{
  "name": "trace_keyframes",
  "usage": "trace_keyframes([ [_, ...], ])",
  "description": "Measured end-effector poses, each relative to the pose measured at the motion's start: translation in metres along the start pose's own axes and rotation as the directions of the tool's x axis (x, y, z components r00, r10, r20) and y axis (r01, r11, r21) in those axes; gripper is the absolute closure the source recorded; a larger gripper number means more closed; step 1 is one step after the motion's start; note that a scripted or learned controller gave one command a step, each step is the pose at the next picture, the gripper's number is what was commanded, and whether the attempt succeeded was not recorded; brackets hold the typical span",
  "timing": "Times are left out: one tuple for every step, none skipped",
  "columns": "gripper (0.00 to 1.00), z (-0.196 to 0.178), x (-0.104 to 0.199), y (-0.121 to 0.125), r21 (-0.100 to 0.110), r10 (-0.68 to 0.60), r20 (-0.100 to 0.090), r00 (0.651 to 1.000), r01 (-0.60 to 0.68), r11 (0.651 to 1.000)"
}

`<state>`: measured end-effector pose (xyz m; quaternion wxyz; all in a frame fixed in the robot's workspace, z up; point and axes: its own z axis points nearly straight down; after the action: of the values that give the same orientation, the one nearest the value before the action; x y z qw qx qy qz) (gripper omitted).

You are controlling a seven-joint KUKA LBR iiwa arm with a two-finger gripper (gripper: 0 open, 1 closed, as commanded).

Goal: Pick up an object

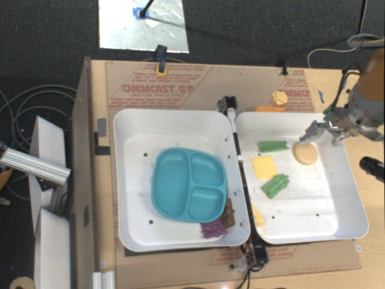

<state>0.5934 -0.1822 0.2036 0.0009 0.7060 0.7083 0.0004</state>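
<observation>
The right bin (pixel 337 221) holds a tan round piece (pixel 306 155), a yellow square slice (pixel 264 167), a green strip (pixel 273 145), a green bean bunch (pixel 275 185) and a small yellow bit (pixel 257 217) by its left wall. My gripper (pixel 323 137) hovers over the bin's upper right part and stands open, nothing between its fingers. Its left fingertip (pixel 308 135) is just above the tan round piece. The left bin (pixel 135 131) carries a teal divided plate (pixel 188 184), with a purple piece (pixel 212 229) and a brown piece (pixel 229 215) at the plate's lower right.
A black divider clamp (pixel 228 105) sits between the bins at the top. On the cardboard behind the right bin lie a yellow lump (pixel 280 97) and an orange strip (pixel 270 108). A blue-yellow clamp (pixel 160 59) is at the back.
</observation>
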Motion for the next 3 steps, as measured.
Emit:
trace_keyframes([
  [0.00, 0.108, 0.075, -0.040, 0.012, -0.006, -0.007, 1.000, 0.006, 1.000],
  [0.00, 0.119, 0.096, 0.053, -0.008, -0.006, 0.000, 1.000, 0.006, 1.000],
  [0.00, 0.120, 0.087, 0.003, 0.005, 0.004, -0.001, 1.000, -0.004, 1.000],
])
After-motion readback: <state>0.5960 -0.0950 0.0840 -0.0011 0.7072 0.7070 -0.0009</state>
